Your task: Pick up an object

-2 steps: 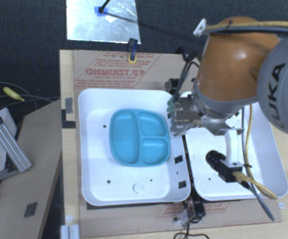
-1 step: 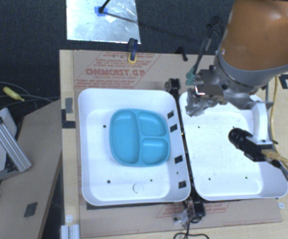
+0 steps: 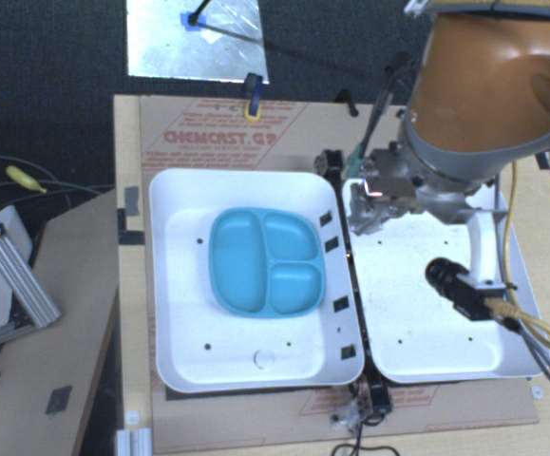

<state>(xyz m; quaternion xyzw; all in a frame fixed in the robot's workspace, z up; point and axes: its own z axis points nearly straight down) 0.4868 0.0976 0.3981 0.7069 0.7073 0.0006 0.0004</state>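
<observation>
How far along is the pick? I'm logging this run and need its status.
Nothing looks done yet: the blue plate lies flat in the left bin, untouched. In hand: the arm hangs over the right bin, with the gripper near the top left corner of that bin, nothing visibly between its fingers. Left: closing on an object and lifting it.
</observation>
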